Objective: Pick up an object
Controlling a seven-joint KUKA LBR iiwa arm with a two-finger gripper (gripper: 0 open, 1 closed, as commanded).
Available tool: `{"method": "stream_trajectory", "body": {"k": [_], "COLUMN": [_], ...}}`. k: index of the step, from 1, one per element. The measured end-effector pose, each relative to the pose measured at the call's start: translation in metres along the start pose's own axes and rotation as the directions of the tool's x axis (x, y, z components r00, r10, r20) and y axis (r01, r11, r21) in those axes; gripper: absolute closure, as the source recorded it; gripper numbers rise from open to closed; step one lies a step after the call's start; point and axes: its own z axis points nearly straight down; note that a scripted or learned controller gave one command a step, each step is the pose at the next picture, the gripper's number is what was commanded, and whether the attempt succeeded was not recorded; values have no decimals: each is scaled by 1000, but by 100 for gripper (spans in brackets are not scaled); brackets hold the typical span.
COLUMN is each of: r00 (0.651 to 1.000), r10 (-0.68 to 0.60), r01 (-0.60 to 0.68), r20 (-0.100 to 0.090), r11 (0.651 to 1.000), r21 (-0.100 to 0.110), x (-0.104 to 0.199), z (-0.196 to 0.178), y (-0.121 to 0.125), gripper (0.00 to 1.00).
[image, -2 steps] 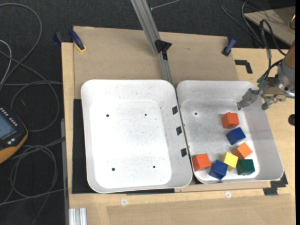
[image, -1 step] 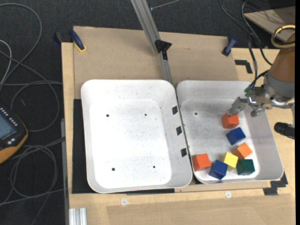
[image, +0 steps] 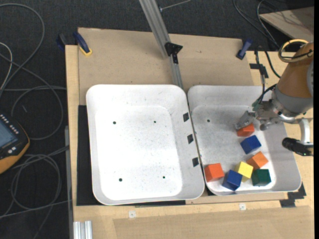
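Our end effector hangs low in the right bin, just over the orange-red block. We cannot tell if it grips. We think the block is small, light and hard, best pinched on two flat sides.

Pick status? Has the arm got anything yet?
Done: the arm's hand has reached into the right white bin and sits right at a small orange-red block. In hand: nothing I can confirm; the view doesn't show the block between its fingers. Left: grasp and lift. Six other coloured blocks lie untouched, including the blue cube nearest it.
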Motion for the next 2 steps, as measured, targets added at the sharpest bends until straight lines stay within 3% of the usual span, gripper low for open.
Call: {"method": "stream_trajectory", "body": {"k": [1, 2], "r00": [1000, 1000], "r10": [0, 1], "r01": [1, -1], "r20": [2, 5], "r11": [1000, 1000], "r21": [-7, -13], "x": [-1, -3], "z": [-15, -77], "y": [2, -3], "gripper": [100, 100]}}
